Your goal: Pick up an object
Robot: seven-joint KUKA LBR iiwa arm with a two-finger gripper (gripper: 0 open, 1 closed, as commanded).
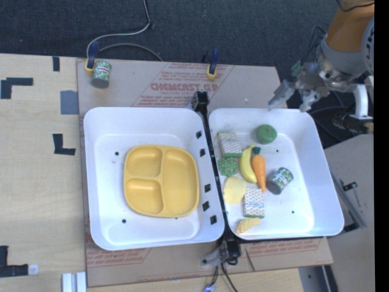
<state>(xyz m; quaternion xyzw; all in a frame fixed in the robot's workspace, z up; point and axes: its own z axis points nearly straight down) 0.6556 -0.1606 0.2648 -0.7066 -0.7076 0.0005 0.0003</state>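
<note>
Nearest, toy items were heaped in right bin (304, 221): carrot (259, 171), long axis running near-to-far, beside banana (247, 165); small can (280, 180) just right of it. Farther, green round piece (265, 134). Beyond far rim, gripper (294, 98) was seen spread apart, nothing held; objects lay toward near-left of it.

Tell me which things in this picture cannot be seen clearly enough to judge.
- Gripper: too small and blurred in the camera view to tell the state of the fingers.
- Arm: cut off by the top and right edges.
- Banana: partly covered by the carrot.
- Labels on the two small boxes and: too small to read.
</note>
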